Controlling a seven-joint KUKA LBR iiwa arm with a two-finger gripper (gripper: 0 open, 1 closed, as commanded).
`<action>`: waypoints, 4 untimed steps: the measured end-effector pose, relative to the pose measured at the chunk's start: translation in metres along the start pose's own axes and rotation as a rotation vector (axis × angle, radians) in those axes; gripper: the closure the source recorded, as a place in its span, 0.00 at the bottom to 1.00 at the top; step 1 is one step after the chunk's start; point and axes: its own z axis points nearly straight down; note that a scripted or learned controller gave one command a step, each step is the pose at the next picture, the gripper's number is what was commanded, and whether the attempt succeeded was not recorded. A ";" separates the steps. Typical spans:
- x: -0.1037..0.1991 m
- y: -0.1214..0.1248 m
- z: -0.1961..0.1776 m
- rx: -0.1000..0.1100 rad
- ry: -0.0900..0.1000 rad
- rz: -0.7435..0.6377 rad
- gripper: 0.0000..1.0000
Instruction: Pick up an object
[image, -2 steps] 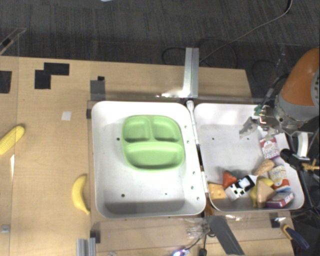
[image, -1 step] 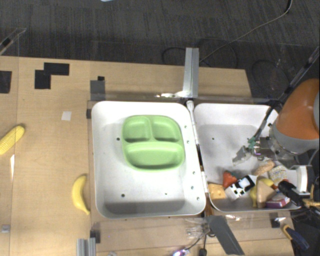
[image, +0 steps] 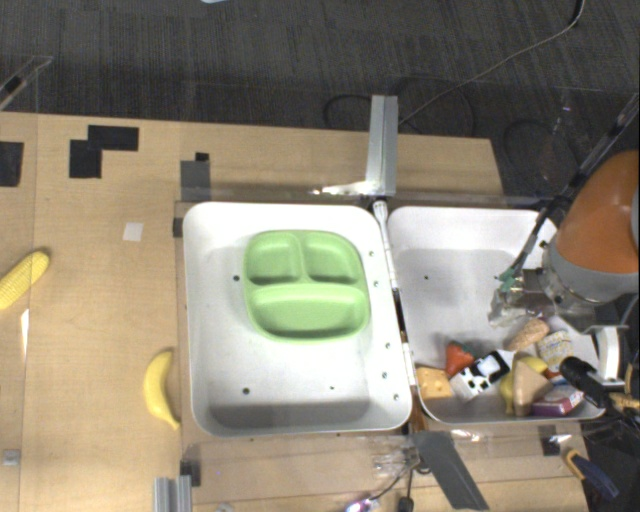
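In the right bin (image: 440, 250), the gripper (image: 515, 300) hangs just above the heap of small toys (image: 510, 375) crowded into the near corner; whether its fingers are wide or closed I cannot tell. Packed this tightly, a grasp may catch two pieces or slip off. The left bin (image: 210, 300) holds a green divided plate (image: 303, 283). Two bananas (image: 160, 388) lie on the wooden bench (image: 90, 300).
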 end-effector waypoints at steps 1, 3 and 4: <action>0.000 0.000 0.000 0.000 0.000 0.000 0.00; 0.016 -0.015 0.075 -0.002 -0.001 0.017 0.00; 0.018 -0.013 0.063 -0.008 0.002 0.014 1.00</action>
